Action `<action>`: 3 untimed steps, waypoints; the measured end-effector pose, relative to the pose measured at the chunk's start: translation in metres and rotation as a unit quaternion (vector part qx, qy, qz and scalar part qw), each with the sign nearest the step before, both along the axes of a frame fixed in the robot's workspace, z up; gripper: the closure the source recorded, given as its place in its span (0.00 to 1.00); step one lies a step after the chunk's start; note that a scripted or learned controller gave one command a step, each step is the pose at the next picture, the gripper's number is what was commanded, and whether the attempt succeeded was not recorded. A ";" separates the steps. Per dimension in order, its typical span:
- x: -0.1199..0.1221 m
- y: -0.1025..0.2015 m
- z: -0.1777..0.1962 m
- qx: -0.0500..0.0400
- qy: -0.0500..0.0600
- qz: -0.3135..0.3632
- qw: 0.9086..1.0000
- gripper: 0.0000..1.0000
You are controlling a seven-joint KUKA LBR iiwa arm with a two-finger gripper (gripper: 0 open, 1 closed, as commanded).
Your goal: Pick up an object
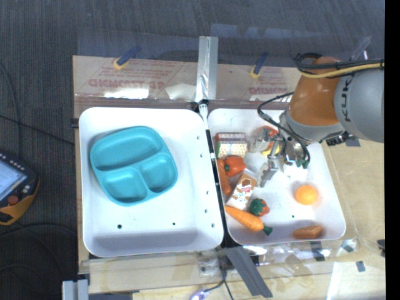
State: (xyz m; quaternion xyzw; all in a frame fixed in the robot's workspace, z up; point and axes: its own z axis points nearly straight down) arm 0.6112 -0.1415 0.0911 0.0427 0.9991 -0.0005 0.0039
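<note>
- The two-finger gripper [273,165] hangs below the grey arm with its orange band [319,102], low over the upper middle of the right shallow white bin [332,189]; the arm reaches in from the right.
- Whether the gripper is spread or closed cannot be told at this size, and no object is visibly held by it.
- Candidate objects lie around the gripper: just beside it to the left, a small white box with a red-patterned side [232,145] and a round orange-red toy tomato with a green top [234,165].
- Below and slightly left of the gripper lie a small white printed carton [242,191], a red strawberry-like toy with a green cap [258,207] and a long orange toy carrot [244,218].
- Below and to the right sit a plain orange ball [306,194] and, farther down, a brown oblong toy [308,232].
- Well apart to the left, in the left white bin [103,227], rests a teal three-compartment plastic tray [132,164].
- Progress, as a judgement: the approach is made, but nothing appears lifted; closing on an object and raising it remain.
</note>
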 end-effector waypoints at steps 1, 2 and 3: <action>-0.100 0.008 -0.001 -0.001 -0.002 0.006 1.000 0.00; -0.121 -0.067 0.000 -0.004 -0.004 0.180 0.984 0.00; -0.116 -0.068 -0.001 -0.004 0.000 0.210 0.978 0.00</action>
